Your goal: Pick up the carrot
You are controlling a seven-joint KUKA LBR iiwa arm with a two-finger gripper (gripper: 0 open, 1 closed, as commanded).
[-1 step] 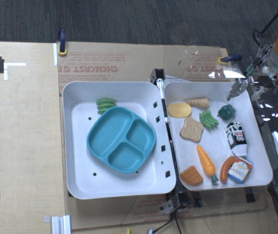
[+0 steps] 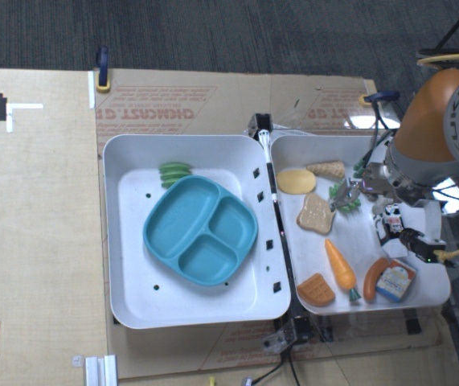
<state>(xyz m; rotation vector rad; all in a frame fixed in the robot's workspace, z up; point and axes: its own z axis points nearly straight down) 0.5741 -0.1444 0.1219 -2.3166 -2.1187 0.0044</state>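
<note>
The carrot (image 2: 340, 265) is orange with a small green top and lies slantwise in the lower middle of the right bin (image 2: 358, 308). My gripper (image 2: 351, 193) hangs over the upper middle of that bin, up and slightly right of the carrot and well apart from it. A small green leafy item (image 2: 342, 195) lies right at the gripper's tip; whether it is touched is unclear. The grey arm with its orange band (image 2: 428, 119) reaches in from the right.
Around the carrot lie a bread slice (image 2: 317, 213), a yellow rounded food (image 2: 296, 181), a tan piece (image 2: 326, 169), an orange-brown pastry (image 2: 317, 289), a red sausage (image 2: 372, 276) and a small carton (image 2: 395, 281). The left bin (image 2: 124, 240) holds a blue divided plate (image 2: 201, 229) and green pods (image 2: 175, 171).
</note>
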